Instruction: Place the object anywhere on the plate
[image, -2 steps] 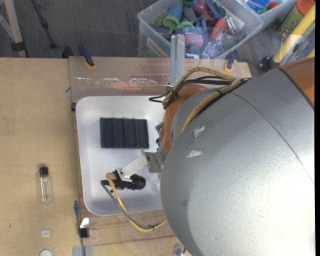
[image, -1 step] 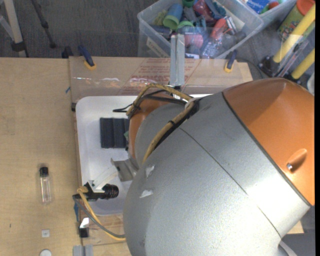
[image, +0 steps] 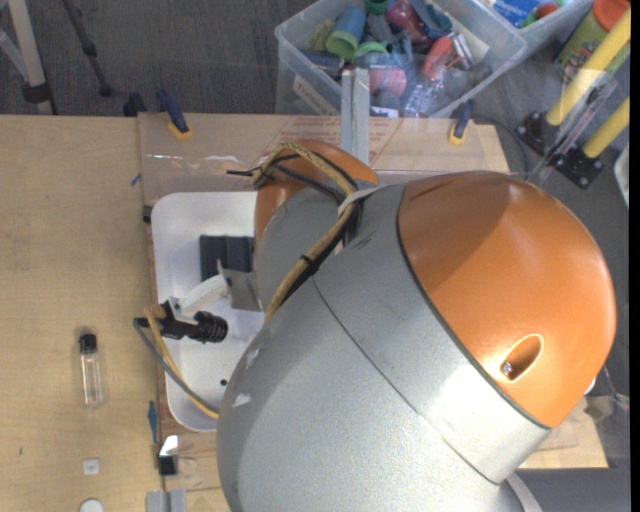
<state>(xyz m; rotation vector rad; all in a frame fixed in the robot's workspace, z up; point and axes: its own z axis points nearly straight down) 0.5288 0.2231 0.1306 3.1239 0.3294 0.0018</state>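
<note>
My grey and orange arm (image: 420, 330) looms close under the camera and covers most of both bins. Its wrist reaches down over the left white bin (image: 180, 225), of which only a left strip of floor and rim shows. My gripper (image: 228, 268) appears as a black block with a grey bracket low over that bin. A black cylindrical fitting (image: 196, 327) with yellow and black cables sticks out to its left. The arm hides whatever lies under the gripper.
A small clear vial (image: 90, 368) lies on the wooden bench left of the bin. A clear tub of colourful items (image: 400, 45) stands behind the bench. Blue clamps (image: 177, 118) hold the back edge. Yellow tubes (image: 590, 60) are at top right.
</note>
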